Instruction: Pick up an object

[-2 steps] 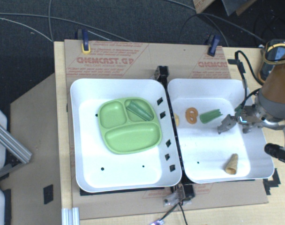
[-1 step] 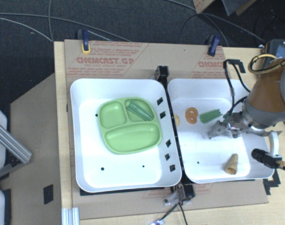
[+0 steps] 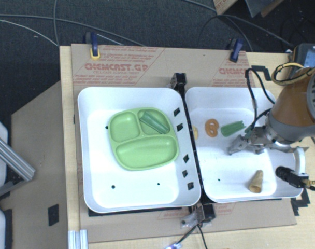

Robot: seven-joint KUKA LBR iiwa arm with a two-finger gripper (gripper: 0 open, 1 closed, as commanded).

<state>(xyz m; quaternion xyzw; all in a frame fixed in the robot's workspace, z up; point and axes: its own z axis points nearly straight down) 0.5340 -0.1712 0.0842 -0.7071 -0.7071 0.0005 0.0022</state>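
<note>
Pincer (image 3: pixel 239 145) low in right bin (image 3: pixel 235 191), fingers spread open, nothing between them. Green block (image 3: pixel 232 128) just above it, orange pretzel (image 3: pixel 212 128) to its left, tan cone (image 3: pixel 256 181) near front edge. Left bin (image 3: pixel 95 180) carries green divided plate (image 3: pixel 143 139).

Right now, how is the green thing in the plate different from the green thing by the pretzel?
The green piece in the plate is pale striped green and lies slanted in a compartment of the divided plate, left bin. The green piece by the pretzel is darker, shorter, and lies on the right bin's floor, near the end effector. Both are green and lie flat.
</note>
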